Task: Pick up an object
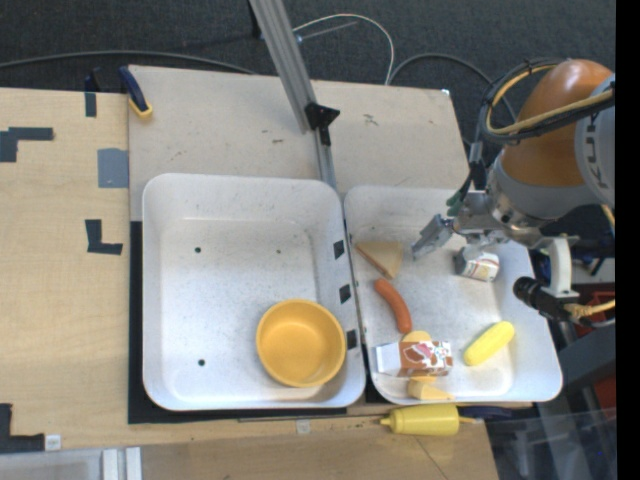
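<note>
Can't tell if the gripper (436, 236) is open or closed – it's low over the right bin (545, 378). Cheese wedge (380, 258) sits just left of it, sausage (394, 305) below-left, dark carpet behind the bench.

You had open floor across most of the left bin (170, 268); only the yellow bowl (299, 342) sat in its near right corner. The right bin (545, 373) was crowded: wedge (380, 258), sausage (394, 305), carton (425, 354), yellow piece (489, 343). The slanting metal rail (285, 53) blocked the far middle.
</note>
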Robot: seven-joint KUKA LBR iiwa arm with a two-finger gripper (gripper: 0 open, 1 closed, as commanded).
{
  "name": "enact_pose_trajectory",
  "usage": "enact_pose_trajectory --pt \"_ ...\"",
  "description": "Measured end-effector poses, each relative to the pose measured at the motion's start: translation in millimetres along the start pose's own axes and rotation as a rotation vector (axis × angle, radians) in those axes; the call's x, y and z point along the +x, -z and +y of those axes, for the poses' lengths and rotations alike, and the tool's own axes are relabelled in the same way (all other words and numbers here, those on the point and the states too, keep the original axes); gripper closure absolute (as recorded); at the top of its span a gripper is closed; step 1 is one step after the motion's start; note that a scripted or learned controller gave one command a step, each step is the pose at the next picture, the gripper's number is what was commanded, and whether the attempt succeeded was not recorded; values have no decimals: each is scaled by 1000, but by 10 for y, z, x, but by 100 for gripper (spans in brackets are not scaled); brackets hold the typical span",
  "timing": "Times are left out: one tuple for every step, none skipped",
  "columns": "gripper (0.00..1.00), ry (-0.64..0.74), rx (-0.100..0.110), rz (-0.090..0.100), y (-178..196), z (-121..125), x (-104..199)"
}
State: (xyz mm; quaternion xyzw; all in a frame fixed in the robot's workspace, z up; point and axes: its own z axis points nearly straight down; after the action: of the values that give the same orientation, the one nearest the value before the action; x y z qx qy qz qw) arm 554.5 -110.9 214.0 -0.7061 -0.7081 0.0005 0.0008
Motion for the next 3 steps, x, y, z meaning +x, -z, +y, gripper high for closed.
enact_pose_trajectory --pt "0 -1 0 0 1 1 -1" --pt "0 -2 4 -1 -443 7 -36" --pt "0 -4 -1 -1 -1062 12 -35"
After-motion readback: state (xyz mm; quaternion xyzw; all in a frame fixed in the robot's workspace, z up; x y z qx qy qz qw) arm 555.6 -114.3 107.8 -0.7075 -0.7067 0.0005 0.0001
